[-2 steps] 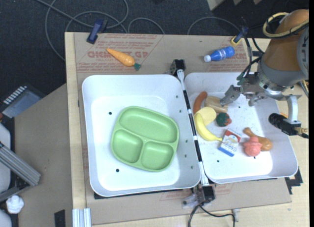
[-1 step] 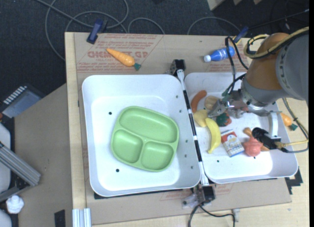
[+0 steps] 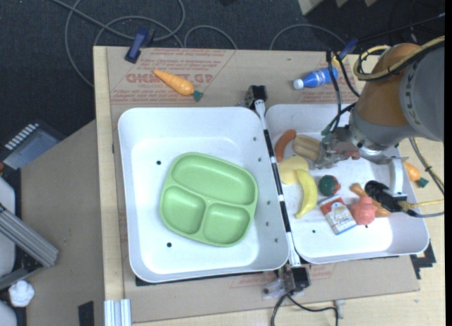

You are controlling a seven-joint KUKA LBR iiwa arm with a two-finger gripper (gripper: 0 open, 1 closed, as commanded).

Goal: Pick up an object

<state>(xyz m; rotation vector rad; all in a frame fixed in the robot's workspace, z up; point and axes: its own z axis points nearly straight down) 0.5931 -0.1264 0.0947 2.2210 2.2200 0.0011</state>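
The gripper (image 3: 332, 154) is positioned low in the right bin (image 3: 367, 247), over the cluster of toy food at the bin's 10 o'clock area. Whether anything is gripped cannot be told. A tan bread roll (image 3: 306, 147) lies just beside it at 9 o'clock, a banana (image 3: 306, 189) at 7 o'clock, and a green ball (image 3: 328, 185) at 6 o'clock. One item should be isolated before closure; contact with neighbouring pieces is best avoided. The green divided plate (image 3: 208, 199) in the left bin (image 3: 141, 141) is not involved.
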